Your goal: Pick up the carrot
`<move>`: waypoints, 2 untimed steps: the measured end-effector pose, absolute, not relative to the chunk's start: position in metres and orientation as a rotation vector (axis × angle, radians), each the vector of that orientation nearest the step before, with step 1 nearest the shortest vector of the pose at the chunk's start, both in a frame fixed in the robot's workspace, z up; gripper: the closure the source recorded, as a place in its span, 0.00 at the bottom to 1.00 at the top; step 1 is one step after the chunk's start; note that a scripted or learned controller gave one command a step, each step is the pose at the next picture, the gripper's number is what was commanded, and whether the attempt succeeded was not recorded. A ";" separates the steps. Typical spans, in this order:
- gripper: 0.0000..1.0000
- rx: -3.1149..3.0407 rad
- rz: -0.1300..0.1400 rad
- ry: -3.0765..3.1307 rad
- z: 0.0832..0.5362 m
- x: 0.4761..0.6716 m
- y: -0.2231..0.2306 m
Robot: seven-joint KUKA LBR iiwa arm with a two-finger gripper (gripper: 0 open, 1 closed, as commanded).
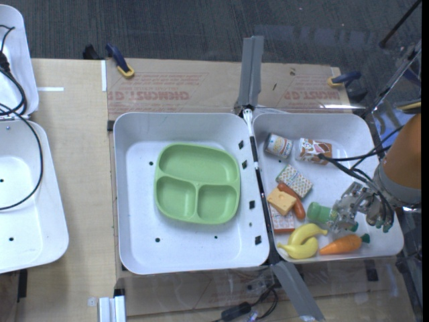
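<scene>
The carrot (342, 245) is orange with a small green tip at its right end. It lies flat along the front wall of the right bin (375, 139), just right of a yellow banana (303, 241). My gripper (346, 219) hangs over the bin's right side, directly behind and slightly above the carrot. It points down and to the left, and its fingers look open with nothing between them. The grey arm with its orange band comes in from the right edge.
A green bottle-shaped toy (320, 212) lies just left of the gripper. Further left and back are an orange block (281, 200), a checkered pack (295, 180), a can (278, 145) and a brown carton (314, 150). A green divided plate (198, 183) lies in the left bin (134, 180).
</scene>
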State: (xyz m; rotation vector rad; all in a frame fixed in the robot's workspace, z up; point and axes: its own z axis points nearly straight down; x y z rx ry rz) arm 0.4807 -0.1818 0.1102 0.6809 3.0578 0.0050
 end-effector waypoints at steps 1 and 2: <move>0.00 0.679 0.005 3.058 0.110 0.481 -0.182; 0.00 0.767 0.002 3.042 0.092 0.479 -0.198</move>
